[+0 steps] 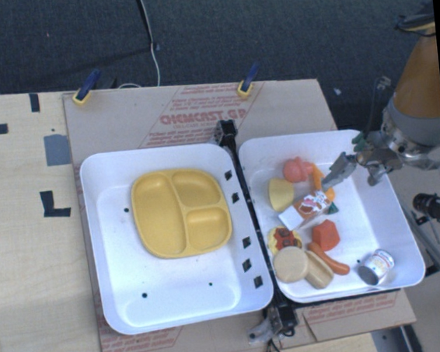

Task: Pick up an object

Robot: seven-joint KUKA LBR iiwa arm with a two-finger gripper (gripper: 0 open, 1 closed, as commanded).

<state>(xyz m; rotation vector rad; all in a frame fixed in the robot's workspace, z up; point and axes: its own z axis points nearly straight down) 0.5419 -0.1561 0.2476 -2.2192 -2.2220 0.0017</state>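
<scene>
- Nearest my camera, the front of the right bin carries one silver can, one round tan block, one beige block and one orange carrot — none lifted yet.
- Mid-bin I count one red block, one red-and-yellow toy, one white packet and one yellow wedge.
- Farther back, one pink lump lies beside a small orange piece.
- My gripper hangs over the bin's far right, above the pile; I cannot tell how it is set, and I judge the pick not yet made.
- The left bin holds one yellow divided tray.
- At the bench's far edge, two clamps pin the cardboard.
</scene>
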